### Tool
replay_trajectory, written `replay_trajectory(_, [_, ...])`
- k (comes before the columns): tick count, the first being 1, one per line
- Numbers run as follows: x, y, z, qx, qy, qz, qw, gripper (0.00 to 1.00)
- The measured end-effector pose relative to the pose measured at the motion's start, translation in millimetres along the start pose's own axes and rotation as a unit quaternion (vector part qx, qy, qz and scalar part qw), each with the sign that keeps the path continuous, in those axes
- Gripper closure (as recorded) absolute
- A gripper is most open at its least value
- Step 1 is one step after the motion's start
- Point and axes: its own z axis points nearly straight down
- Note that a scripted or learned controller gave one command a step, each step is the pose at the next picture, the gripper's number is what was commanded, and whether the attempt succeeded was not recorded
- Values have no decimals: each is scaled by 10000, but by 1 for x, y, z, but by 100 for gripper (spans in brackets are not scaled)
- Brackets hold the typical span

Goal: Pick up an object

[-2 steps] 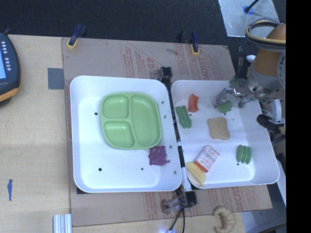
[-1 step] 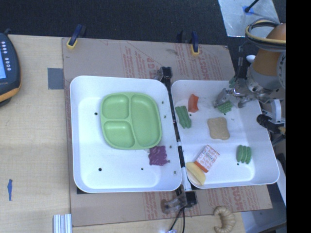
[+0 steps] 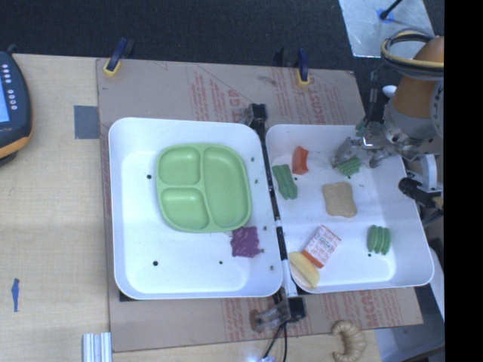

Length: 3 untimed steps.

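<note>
At 2 o'clock of right white bin [image 3: 423, 274]: metal two-finger gripper [image 3: 349, 154] over small green toy [image 3: 349, 167] | grip state: cannot tell, tips blurred against toy | arm cut off at 3 o'clock edge | tan slab [image 3: 339, 199] at bin centre.

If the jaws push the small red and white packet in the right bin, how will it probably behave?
The small red and white packet looks flat and thin, so it probably slides rather than rolls. It seems light, likely easy to shift. Its corner lies against the yellow piece, which may move with it.

two bins [image 3: 121, 202], one plate [image 3: 204, 187], seven items [image 3: 339, 199]
</note>
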Motion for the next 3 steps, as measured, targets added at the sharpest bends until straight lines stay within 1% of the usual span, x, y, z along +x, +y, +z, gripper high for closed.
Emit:
replay_trajectory(1, [20,0,0,13,5,-9,10000,0])
replay_trajectory(2, [42,-60,1,32,10,12,10000,0])
replay_trajectory(3, [20,2,-1,-21,-6,-5,10000,0])
